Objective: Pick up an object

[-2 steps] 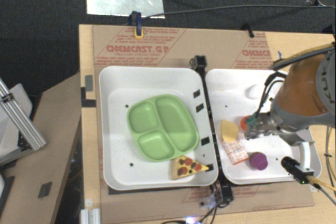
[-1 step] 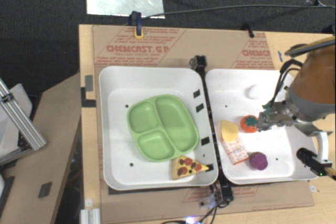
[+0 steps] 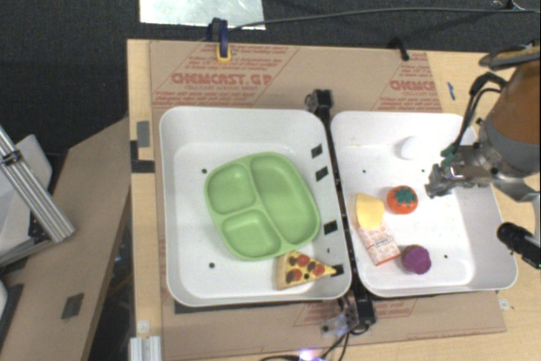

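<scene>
The tomato (image 3: 402,199), a small orange-red toy with a green top, lies in the right bin (image 3: 372,131), a little above the middle of its floor. Just to its left sits a pale yellow wedge (image 3: 368,210), and below that, touching or nearly touching it, a small red-and-white carton (image 3: 381,246) lies tilted. A purple toy (image 3: 415,259) rests near the bin's lower edge, beside the carton and apart from the tomato. A faint white rounded thing (image 3: 408,148) lies higher up on the bin floor; what it is I cannot tell.

The tool (image 3: 439,180) hangs over the right bin, just to the right of the tomato and apart from it; nothing shows between its tips, and whether it is released or clenched I cannot tell. The arm (image 3: 516,127) behind it reaches in from the right, grey with an orange band.

The left bin (image 3: 182,148) holds a green divided plate (image 3: 260,204) with three compartments, lying at a slant near the middle. A pizza slice (image 3: 303,269) lies just below the plate's lower right corner, near the bin's front wall. Both bins stand side by side on the table (image 3: 254,68), which is covered with printed brown cardboard.
</scene>
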You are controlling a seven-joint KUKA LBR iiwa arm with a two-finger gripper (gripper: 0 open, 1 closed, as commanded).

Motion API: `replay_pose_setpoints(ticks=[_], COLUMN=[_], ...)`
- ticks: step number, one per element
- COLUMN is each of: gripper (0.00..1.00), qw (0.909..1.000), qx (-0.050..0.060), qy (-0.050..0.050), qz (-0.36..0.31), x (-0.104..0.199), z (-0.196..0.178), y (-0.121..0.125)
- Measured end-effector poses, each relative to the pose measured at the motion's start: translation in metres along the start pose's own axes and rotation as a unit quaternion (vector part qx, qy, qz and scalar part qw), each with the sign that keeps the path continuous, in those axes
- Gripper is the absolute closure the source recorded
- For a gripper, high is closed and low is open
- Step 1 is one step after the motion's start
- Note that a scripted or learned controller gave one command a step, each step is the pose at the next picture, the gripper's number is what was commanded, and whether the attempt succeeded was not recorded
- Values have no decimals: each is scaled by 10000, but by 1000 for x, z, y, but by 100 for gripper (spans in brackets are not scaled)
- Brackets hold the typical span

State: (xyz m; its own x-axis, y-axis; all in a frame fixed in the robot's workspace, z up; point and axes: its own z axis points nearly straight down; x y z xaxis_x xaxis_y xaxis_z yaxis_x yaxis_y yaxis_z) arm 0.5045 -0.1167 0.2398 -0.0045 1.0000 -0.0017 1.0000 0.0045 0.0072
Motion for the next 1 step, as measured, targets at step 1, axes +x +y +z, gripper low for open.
replay_pose_setpoints(ticks=[1], gripper=[100], qw=[10000], qx=[21], qy=[14], qz=[-26], x=[55], z=[11], y=[23])
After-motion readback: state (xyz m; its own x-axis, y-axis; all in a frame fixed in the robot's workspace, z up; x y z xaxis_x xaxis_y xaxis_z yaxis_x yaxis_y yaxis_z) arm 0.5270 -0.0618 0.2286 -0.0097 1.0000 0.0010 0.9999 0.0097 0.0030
